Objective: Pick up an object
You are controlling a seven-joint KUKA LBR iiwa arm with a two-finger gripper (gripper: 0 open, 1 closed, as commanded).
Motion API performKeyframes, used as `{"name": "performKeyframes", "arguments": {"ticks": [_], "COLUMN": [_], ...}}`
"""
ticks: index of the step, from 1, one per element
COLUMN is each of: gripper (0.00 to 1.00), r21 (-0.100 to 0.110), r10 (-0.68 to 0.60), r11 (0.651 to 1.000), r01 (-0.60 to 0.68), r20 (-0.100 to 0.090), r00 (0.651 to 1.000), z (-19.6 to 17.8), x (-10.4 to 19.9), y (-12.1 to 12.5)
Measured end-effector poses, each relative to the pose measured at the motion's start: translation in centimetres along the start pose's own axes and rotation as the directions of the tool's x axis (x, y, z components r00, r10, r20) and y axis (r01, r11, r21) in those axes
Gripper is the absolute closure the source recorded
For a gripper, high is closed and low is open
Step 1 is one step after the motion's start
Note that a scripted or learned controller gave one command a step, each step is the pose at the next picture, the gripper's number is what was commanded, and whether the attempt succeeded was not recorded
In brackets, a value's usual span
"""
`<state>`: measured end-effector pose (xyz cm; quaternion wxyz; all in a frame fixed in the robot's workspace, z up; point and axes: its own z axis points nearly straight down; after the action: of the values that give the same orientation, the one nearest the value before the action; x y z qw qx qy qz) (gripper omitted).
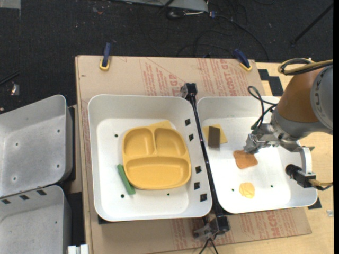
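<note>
Orange and flat, the wafer-like piece (pixel 246 160) lies mid right bin (pixel 275 200), at seven o'clock just beside my tool (pixel 255 143); I cannot tell how wide the tool stands. So thin a thing could slip my pinch, or I'd scrape the bin floor.

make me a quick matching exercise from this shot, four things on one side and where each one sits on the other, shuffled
Things:
1. yellow divided tray
2. green stick
3. brown block
4. round yellow piece

Places:
A. right bin, close to the divider between the bins
B. left bin, along the tray's lower left edge
C. right bin, near its front wall
D. middle of the left bin

Pairs: 1-D, 2-B, 3-A, 4-C
</note>
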<state>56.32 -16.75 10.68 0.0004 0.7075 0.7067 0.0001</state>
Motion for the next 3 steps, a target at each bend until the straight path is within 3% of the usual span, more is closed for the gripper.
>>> {"name": "performKeyframes", "arguments": {"ticks": [3], "gripper": [1.0], "r21": [-0.005], "r10": [-0.005], "r11": [1.0], "r01": [0.005], "r20": [0.002], "r00": [1.0], "z": [-15.6], "x": [0.4], "y": [0.1]}}
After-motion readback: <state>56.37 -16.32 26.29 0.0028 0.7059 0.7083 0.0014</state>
